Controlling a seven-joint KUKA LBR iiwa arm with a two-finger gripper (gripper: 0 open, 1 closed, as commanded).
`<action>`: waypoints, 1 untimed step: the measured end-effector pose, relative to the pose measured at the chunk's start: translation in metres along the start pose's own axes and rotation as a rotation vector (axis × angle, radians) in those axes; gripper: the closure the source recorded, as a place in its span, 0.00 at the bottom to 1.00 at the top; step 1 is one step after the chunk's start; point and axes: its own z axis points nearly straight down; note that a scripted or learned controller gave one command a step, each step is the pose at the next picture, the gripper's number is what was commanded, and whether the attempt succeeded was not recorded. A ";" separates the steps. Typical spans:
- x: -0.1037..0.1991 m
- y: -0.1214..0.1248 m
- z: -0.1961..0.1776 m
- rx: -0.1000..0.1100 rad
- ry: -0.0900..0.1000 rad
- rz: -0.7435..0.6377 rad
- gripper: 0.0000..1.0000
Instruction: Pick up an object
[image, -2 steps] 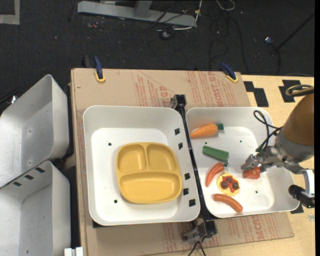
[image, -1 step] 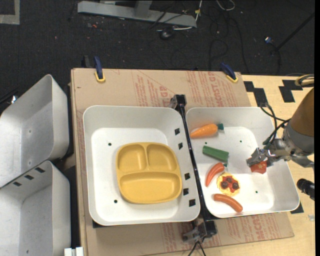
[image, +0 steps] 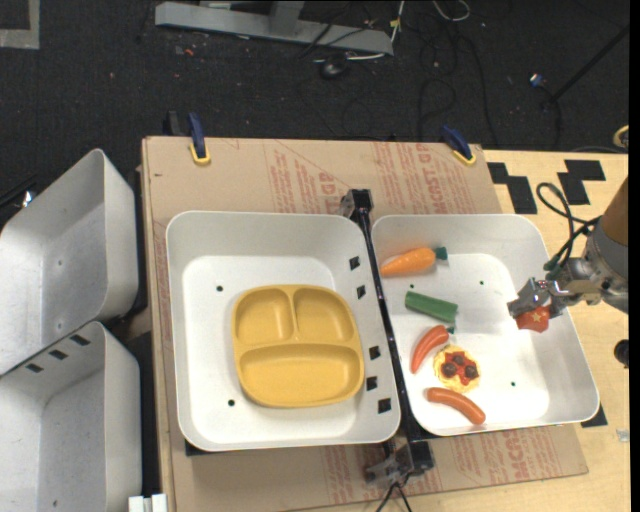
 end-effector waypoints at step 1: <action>-0.002 -0.001 -0.043 0.001 0.000 0.000 1.00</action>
